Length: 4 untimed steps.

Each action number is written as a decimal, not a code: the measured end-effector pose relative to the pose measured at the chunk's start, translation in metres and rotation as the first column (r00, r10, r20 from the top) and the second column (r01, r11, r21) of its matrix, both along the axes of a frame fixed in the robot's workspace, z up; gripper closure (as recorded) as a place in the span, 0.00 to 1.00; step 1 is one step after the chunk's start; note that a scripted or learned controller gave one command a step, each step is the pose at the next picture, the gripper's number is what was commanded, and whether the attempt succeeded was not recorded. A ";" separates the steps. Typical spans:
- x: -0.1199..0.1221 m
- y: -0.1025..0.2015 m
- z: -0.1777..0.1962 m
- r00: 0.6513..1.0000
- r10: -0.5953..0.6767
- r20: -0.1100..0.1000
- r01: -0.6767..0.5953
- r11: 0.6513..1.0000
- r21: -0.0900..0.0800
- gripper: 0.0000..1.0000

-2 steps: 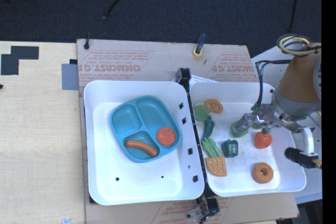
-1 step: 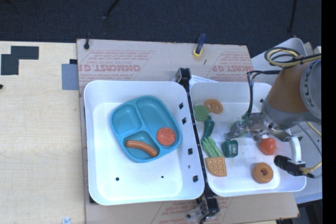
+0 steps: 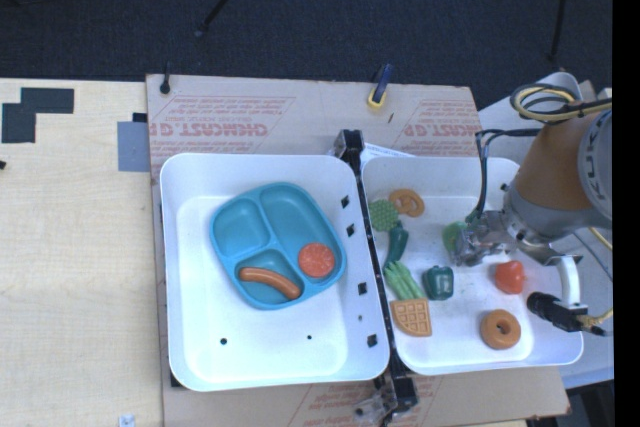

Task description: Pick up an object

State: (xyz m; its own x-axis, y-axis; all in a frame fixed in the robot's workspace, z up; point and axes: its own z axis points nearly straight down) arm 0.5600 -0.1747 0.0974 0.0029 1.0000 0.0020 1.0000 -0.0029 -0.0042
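Jaws (image 3: 478,243) low in right bin (image 3: 470,363), state not readable, too dark and cluttered to tell; sat over a small green item (image 3: 455,237), touching or just above, unclear which.

Right bin, shallow white plastic, held the pick candidates: ridged tan ring (image 3: 407,203) near top left; bumpy light-green piece (image 3: 384,214) just beside it; dark green pepper shape (image 3: 397,243) below; pale green ribbed strip (image 3: 403,281) along the left wall; dark teal cup-like piece (image 3: 438,283) mid-bin; square waffle (image 3: 411,317), gridded, tan; glazed brown donut (image 3: 500,328) lower right; red blocky piece (image 3: 510,276) right of the jaws. All looked like smooth toy plastic.

Left bin (image 3: 200,345), same white shell, carried a blue three-compartment tray (image 3: 265,225), tilted. Orange-brown sausage (image 3: 269,282) in lower compartment, red-orange round slice (image 3: 317,260) in right one.

Both bins side by side on cardboard sheet (image 3: 240,120) over light wood desk (image 3: 70,265).
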 end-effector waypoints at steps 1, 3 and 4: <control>0.003 0.002 0.043 1.000 0.003 0.005 -0.003 1.000 -0.002 1.00; 0.001 0.009 0.132 1.000 0.004 0.005 -0.004 1.000 -0.002 1.00; 0.014 0.064 0.129 1.000 0.008 0.002 -0.008 1.000 0.000 1.00</control>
